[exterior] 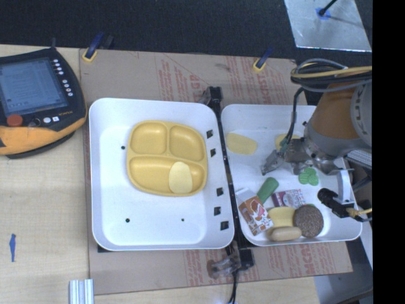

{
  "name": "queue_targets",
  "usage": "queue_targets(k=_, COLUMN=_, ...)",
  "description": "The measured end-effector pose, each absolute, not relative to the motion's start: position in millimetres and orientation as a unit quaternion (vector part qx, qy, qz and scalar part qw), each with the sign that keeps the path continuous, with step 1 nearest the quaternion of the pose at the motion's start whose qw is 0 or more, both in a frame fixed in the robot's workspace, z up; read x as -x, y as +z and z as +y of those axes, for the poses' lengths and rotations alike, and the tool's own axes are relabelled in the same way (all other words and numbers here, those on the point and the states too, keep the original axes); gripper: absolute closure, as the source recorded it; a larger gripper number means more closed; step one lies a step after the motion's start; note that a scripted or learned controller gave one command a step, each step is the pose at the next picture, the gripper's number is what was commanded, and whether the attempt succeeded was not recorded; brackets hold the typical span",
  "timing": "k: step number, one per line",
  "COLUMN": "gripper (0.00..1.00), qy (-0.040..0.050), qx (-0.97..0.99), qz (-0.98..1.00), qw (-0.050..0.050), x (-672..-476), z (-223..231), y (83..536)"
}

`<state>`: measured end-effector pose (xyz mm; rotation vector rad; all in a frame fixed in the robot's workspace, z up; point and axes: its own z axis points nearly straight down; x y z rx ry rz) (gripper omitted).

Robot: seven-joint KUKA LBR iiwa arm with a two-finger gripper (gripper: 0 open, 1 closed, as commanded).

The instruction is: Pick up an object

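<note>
My gripper (286, 166) hangs low over the right bin (248, 120), in its middle, below the grey arm (335, 122) with the orange band. Its fingers stand apart, one grey fingertip (271, 165) pointing left, and nothing sits between them. A small green piece (309, 177) lies just right of the gripper. A green cylinder (267, 189) lies just below and left of it. A pale yellow oval (241, 144) lies to its upper left. Along the bin's front sit a printed packet (254, 213), a pink packet (288, 198), a yellow block (281, 216), a brown round patty (308, 220) and a tan bun (285, 234).
The left bin (107, 189) holds a yellow divided plate (152, 141) with a pale oval piece (180, 178) in its front section. A control pendant (38, 100) lies at the far left of the bench. Black clips (221, 192) line the joint between the bins.
</note>
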<state>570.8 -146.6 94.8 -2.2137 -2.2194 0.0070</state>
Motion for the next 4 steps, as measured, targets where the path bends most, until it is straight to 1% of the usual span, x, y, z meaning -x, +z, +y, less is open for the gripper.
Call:
queue_targets(k=1, gripper=0.00, qy=0.0022, qx=0.706, qz=-0.708, qw=0.004, x=-508.8, z=-110, y=91)
queue_targets(k=2, gripper=0.00, qy=0.0008, qx=0.706, qz=-0.708, qw=0.000, x=-515.3, z=-112, y=92)
queue_targets(k=3, gripper=1.00, qy=0.0013, qx=0.706, qz=-0.708, qw=0.000, x=-515.2, z=-112, y=101)
queue_targets(k=4, gripper=1.00, qy=0.0003, qx=0.706, qz=-0.709, qw=0.000, x=-568.6, z=-47, y=193)
